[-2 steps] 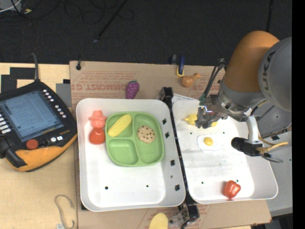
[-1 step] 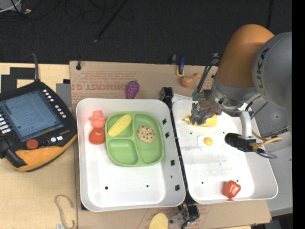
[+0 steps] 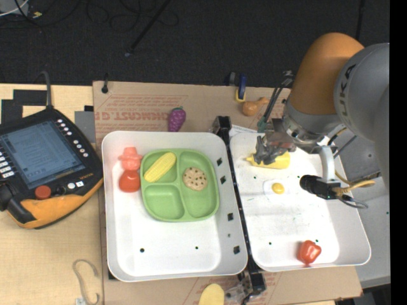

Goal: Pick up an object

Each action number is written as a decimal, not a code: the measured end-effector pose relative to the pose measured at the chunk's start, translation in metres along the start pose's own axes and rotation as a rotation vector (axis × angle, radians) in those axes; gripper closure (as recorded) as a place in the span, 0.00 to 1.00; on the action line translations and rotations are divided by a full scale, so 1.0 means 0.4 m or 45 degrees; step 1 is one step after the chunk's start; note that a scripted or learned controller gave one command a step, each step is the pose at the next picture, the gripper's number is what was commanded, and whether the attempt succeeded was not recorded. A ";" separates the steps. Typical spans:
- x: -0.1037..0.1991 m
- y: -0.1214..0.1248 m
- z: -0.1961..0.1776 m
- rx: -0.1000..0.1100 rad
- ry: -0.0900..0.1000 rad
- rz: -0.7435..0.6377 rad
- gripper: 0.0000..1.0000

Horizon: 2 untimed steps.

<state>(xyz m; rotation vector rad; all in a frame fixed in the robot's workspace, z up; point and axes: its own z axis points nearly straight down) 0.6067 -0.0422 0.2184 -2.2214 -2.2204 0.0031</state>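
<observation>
Yellow toy point(image 3: 272, 161) lies directly under the jaws point(image 3: 267, 150); their state can't be told.

We see the tool point(image 3: 267, 151) low in the right bin point(image 3: 356, 246), touching a yellow object point(image 3: 275, 162); a red pepper point(image 3: 309, 251) lies well apart, near the front.

Yellow item point(image 3: 272, 162) half hidden under pincer point(image 3: 267, 152), yellow object point(image 3: 212, 294) cut off at bottom edge
</observation>
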 end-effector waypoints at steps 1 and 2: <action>0.007 0.008 -0.002 -0.001 0.001 0.002 1.00; -0.007 -0.007 -0.035 -0.002 0.001 -0.001 1.00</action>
